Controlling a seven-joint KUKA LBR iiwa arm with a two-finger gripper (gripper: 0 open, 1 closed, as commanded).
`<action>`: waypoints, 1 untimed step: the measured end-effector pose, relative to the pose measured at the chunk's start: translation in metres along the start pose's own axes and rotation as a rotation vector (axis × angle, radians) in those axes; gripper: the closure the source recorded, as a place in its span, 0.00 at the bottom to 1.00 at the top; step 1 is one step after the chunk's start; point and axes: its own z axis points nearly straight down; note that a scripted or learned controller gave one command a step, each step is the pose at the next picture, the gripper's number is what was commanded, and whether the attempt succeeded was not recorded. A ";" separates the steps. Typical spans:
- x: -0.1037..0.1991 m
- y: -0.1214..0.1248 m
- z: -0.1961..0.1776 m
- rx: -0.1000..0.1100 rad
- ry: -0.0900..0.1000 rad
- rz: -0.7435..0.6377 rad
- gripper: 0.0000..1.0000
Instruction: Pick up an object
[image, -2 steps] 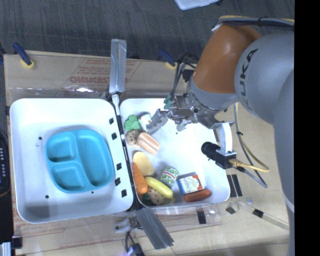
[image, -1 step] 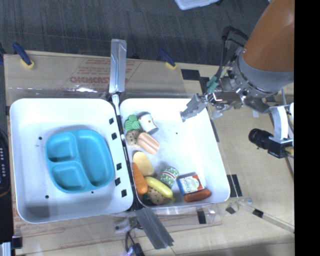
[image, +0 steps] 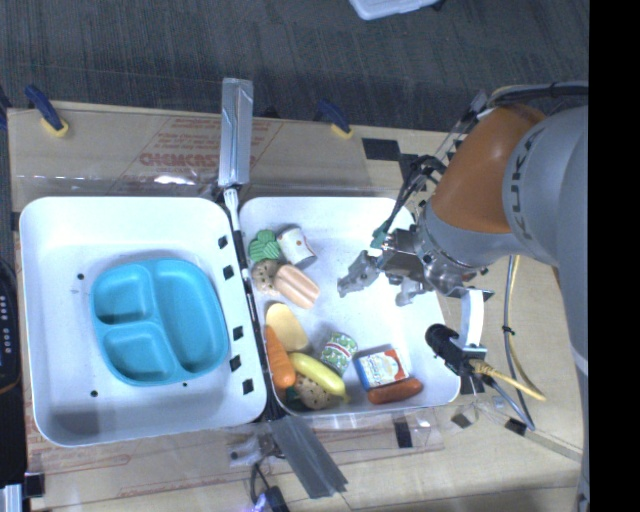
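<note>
Camera view, slanted from above: end effector (image: 378, 283) over bare floor of right bin (image: 340, 215), fingers spread, nothing between them. Toy food clustered at bin's left and front: hot dog (image: 296, 285), small can (image: 296, 245), green vegetable (image: 263, 245), carrot (image: 280, 358), banana (image: 318, 374), green can (image: 338, 351), milk carton (image: 380, 367), sausage (image: 396, 390). Left bin (image: 50, 230) holding blue divided tray (image: 160, 320). Both bins side by side on tabletop (image: 120, 140)

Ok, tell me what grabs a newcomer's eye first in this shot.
The bright blue divided tray sitting alone in the left bin stands out first. Then the arm's orange band at right, with its claw above the right bin, where toy foods crowd the left and near sides.
</note>
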 end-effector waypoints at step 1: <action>-0.029 0.012 0.146 -0.008 0.002 -0.062 0.00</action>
